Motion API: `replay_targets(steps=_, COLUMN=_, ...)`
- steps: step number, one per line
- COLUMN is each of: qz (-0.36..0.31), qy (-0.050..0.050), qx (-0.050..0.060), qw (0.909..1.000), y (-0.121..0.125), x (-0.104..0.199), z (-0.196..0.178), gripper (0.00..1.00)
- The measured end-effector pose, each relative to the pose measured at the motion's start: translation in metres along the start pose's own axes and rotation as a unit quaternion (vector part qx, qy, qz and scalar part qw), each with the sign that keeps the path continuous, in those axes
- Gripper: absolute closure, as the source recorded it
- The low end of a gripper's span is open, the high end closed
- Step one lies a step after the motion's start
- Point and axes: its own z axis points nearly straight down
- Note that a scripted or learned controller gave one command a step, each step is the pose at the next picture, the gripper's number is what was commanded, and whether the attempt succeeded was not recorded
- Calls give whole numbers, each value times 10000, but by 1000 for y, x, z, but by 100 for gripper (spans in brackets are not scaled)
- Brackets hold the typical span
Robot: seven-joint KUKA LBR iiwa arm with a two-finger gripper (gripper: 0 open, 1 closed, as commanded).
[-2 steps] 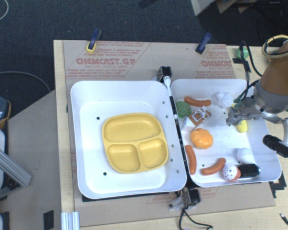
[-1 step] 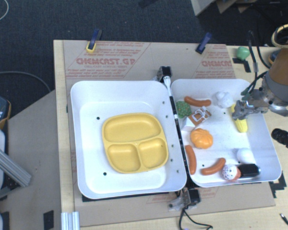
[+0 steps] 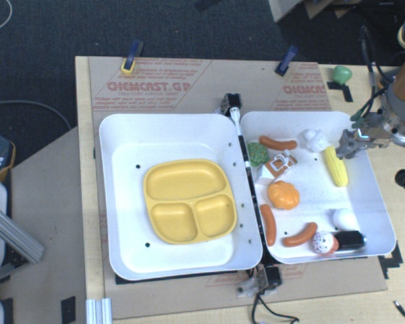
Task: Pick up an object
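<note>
My gripper (image 3: 349,145) hangs over the right bin (image 3: 374,181) near its far right side, just above the top end of a yellow corn cob (image 3: 336,167). Nothing shows between its fingers. A white lumpy object (image 3: 315,140) lies to its left. Further left are a sausage (image 3: 278,142), a green broccoli piece (image 3: 258,155), a small orange-and-white square item (image 3: 281,163) and an orange fruit (image 3: 283,195). Near the front lie two more sausages (image 3: 268,224) (image 3: 300,235), a white egg-like ball (image 3: 343,217), a speckled ball (image 3: 323,243) and a black block (image 3: 349,239).
The left bin (image 3: 121,181) holds a yellow divided plate (image 3: 189,200). A black divider clip (image 3: 232,104) sits between the bins at the back. A green knob (image 3: 341,74) and cables lie behind the right bin. Clamps (image 3: 130,58) hold the board's far edge.
</note>
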Motion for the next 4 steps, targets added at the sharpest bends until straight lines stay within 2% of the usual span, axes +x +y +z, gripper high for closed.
replay_targets(steps=2, qz=-19, qy=15, qx=16, qw=10000, y=52, x=86, z=-8, gripper=100)
replay_targets(steps=3, qz=-18, qy=14, qx=20, qw=10000, y=86, x=131, z=14, gripper=100)
replay_targets(steps=4, qz=9, qy=4, qx=19, qw=10000, y=89, x=123, z=12, gripper=100)
